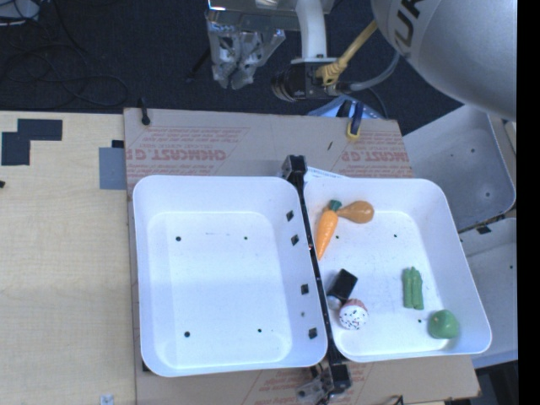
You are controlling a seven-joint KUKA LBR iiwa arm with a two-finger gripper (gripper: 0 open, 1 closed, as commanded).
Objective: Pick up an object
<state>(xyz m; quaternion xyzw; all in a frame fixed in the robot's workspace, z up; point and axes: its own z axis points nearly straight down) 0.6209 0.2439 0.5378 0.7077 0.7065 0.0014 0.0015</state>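
Camera view: two white bins side by side on cardboard, on a light wooden bench. The left bin [219, 281] is bare white inside.

The right bin [392, 264] holds all the loose items. Carrot [326, 229] at the bin's 11 o'clock, tilted, green top up, lying against the divider edge. Orange pear [356, 212] just beside the carrot's top, at 12 o'clock. Black block [342, 284] at 8 o'clock near the divider. White ball [353, 315] with red dots just below the block, at 7 o'clock, touching or nearly touching it. Green pod [412, 288] at 4 o'clock, lying upright along the bin. Green ball [443, 324] at 5 o'clock, in the bottom right corner, near the pod but apart.

The arm [447, 32] fills the frame's 1 o'clock corner, grey, high above the bench. The gripper [243, 57] hangs at 12 o'clock of the frame, beyond the bins' far edge, over dark floor; nothing between its fingers, but open or closed cannot be told from this angle. It is well apart from every item in the right bin.
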